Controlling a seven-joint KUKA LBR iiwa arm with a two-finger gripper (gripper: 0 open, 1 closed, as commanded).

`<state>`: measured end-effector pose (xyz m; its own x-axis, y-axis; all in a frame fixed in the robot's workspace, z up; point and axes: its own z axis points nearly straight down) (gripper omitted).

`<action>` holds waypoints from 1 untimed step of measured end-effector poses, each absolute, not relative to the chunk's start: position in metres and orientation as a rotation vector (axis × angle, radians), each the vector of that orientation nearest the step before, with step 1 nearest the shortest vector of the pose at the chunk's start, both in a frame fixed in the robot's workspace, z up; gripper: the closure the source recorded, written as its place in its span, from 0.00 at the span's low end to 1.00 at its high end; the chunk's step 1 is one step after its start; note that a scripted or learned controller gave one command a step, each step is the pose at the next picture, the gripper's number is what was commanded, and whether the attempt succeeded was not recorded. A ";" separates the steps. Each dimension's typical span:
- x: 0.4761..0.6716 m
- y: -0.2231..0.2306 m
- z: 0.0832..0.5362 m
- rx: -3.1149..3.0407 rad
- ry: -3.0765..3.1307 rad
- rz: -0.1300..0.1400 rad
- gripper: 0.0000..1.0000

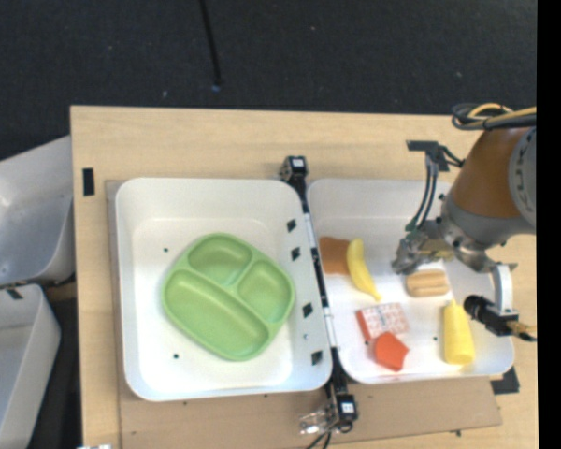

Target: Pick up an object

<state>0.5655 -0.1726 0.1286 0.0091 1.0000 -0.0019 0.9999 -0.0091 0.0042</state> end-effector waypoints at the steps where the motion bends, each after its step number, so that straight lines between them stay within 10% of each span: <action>1: 0.561 -0.168 0.189 2.215 2.219 0.006 1.00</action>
<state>0.5613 -0.1681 0.1888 -0.0017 1.0000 -0.0018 1.0000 0.0017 0.0073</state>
